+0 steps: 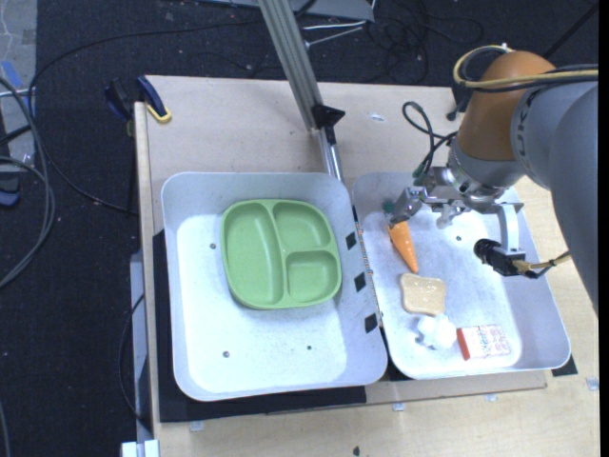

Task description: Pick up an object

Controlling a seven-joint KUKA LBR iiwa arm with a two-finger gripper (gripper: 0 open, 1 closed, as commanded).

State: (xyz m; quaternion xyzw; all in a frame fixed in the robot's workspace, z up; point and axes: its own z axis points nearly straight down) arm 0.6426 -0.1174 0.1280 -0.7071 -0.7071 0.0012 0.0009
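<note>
And here's the hand (411, 204), low over the far left corner of the right bin (535, 305), pointing down at the bin floor. From this angle I cannot tell whether it is clenched or released, and nothing can be seen in its grasp. Just beside it, on the near side, lies the carrot (404, 244), thick end toward the hand and tip pointing toward the front. Further forward sits a slice of bread (422, 295), then a crumpled white wad (436, 332) touching its front edge, and a red and white box (486, 342) just right of that, near the front rim. The arm (563, 136) sweeps in from the right, grey and bulky, with its orange band (497, 98) above the wrist as the wrist bends down to the bin. In the left bin (257, 355), a green plate (282, 253) with three sections sits well apart from the action. Both bins rest side by side, edges touching, on a pale wooden bench (228, 127). A blue and yellow clamp (152, 101) grips the bench's far left corner, and a slanted metal pole (290, 41) comes down to the gap between the bins. All around is dark floor (67, 255) strewn with black cables (57, 174).
</note>
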